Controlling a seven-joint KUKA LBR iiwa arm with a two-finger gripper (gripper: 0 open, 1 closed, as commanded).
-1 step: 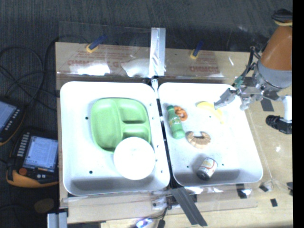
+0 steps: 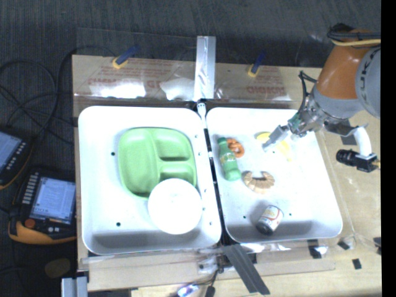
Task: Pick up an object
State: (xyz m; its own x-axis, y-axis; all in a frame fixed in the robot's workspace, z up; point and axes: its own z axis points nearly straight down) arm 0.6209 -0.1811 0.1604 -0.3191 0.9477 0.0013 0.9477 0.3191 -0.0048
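My gripper hangs low over the back part of the right bin, directly above a small yellow object that it partly hides. A green bottle lies near the bin's left wall, with an orange item at its far end. A tan and white ridged piece rests in the middle. A small can lies on its side near the front wall. I see nothing lifted by the gripper.
The left bin holds a green divided tray with a white round lid or bowl overlapping its front corner. The grey arm with its orange band reaches in from the back right. A black cable fitting sits right of the bin.
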